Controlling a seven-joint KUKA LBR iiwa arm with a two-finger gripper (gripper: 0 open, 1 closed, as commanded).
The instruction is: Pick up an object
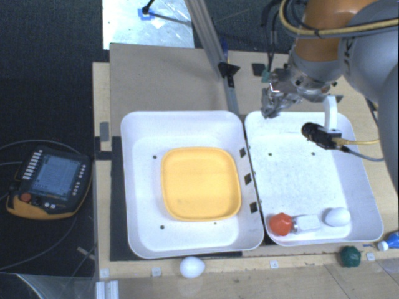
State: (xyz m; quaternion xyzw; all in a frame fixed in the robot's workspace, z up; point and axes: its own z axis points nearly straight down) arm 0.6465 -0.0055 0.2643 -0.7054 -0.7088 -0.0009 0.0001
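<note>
The grey robot arm (371, 55) with an orange band (330, 5) above the wrist comes in from the right, and its two-finger gripper (272, 109) hangs over the far left corner of the right shallow white plastic bin (299, 179), close to the rim where the two bins meet; at this slant I cannot tell whether the gripper is spread or closed. The things to be picked lie along the near edge of that right bin, well apart from the gripper: a small red round object (280, 224) in the near left corner, a short white oblong piece (306, 223) just beside it on its right and seemingly touching it, and a white egg-shaped object (337, 217) a little further right, near the oblong piece but apart from it. The left shallow white plastic bin (140, 185) holds a square yellow plastic plate with rounded corners (201, 183), lying flat near its middle. Both bins sit side by side on a tan bench top (162, 73). In front of the left bin, outside it on the bench edge, rests a second white egg-shaped thing (192, 267), and in front of the right bin's near right corner sits a small dark green lump (350, 256). To the left, on the dark floor, lies a grey and yellow hand-held control pendant (47, 185) with a screen
</note>
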